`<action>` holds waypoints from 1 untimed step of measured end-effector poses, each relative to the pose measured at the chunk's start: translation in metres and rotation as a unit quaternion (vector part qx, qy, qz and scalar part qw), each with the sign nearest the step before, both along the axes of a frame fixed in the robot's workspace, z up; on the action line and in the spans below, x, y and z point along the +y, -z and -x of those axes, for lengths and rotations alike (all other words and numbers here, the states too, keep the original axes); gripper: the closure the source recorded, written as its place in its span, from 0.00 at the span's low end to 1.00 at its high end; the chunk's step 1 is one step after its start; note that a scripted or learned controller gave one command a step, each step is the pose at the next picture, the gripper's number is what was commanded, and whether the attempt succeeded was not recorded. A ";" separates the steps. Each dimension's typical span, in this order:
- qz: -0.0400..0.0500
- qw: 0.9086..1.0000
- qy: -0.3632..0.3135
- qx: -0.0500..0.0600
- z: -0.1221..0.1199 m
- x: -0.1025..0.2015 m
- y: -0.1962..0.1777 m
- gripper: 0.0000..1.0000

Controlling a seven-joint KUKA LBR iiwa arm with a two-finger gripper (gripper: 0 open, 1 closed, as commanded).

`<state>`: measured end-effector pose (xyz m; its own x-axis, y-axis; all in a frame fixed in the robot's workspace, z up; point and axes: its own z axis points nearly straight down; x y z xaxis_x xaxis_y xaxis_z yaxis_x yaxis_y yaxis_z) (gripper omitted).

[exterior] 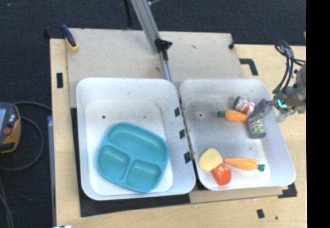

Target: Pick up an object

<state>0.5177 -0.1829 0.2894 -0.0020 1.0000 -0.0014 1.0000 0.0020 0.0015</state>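
Orange carrot point(236, 115) beside can point(244, 104)

Even light, perhaps slightly soft

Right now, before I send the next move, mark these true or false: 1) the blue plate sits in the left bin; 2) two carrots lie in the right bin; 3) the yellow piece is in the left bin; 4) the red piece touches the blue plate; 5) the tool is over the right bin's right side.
1) True: the blue plate lies in the left bin.
2) True: one carrot and another carrot lie in the right bin.
3) False: the yellow piece is in the right bin.
4) False: the red piece lies beside the yellow piece.
5) True: the tool is there.
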 end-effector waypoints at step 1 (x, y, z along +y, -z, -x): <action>0.000 1.000 0.000 0.000 0.000 0.000 0.000 0.00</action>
